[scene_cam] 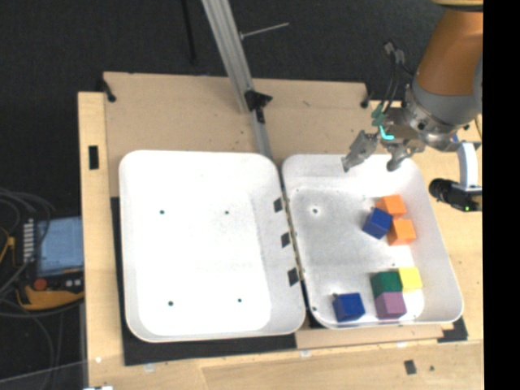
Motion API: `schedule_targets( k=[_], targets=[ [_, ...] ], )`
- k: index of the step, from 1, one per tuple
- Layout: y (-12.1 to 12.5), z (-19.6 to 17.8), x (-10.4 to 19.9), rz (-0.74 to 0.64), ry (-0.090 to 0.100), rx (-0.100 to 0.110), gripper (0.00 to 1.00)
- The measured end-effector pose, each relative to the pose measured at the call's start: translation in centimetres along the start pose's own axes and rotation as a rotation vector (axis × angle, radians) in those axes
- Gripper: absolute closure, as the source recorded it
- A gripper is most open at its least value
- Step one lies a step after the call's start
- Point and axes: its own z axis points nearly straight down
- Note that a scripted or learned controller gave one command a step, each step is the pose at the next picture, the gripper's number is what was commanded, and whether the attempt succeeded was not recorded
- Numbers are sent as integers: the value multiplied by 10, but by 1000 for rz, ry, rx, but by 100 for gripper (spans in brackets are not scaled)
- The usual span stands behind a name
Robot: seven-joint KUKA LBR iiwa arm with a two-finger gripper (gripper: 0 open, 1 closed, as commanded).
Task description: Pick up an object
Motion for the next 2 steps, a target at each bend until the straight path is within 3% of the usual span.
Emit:
schedule_targets(
  k=[2],
  targets=[
    [-12,91,1,5,-2,5,0]
  ],
)
